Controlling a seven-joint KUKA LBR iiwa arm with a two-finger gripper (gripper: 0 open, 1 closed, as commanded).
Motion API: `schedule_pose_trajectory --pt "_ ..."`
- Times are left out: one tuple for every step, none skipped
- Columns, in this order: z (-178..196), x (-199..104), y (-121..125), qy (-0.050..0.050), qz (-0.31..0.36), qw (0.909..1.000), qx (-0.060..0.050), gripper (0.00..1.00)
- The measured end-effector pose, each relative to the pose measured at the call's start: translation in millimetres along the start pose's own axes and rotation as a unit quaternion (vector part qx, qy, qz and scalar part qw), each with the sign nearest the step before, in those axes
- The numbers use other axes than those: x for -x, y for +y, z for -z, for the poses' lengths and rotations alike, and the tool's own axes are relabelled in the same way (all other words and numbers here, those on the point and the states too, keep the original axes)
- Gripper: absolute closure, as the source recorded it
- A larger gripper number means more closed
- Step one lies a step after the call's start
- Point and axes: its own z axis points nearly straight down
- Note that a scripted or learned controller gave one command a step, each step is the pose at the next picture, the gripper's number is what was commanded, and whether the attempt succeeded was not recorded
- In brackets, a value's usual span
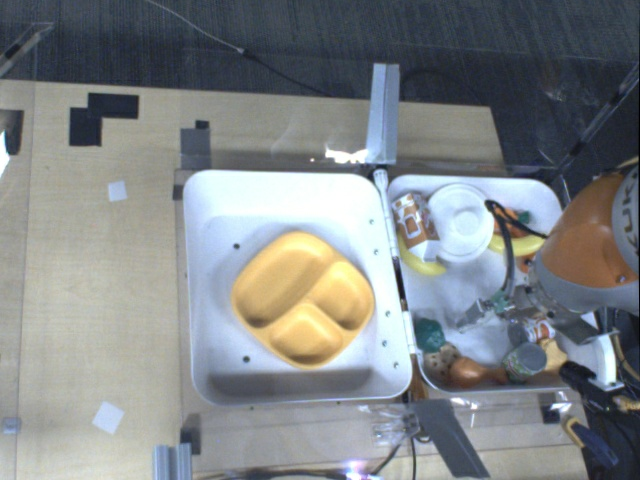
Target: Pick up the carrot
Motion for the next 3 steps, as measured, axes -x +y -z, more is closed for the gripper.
schedule_pose_trajectory --pt "119 13 33 0.0 -0.179 0.9838 -0.002 0.0" --pt "157 54 138 -0.001 -0.235 0.9719 -0.003 0.0" --pt "22 24 173 0.001 -0.248 0.9687 -0.011 0.0"
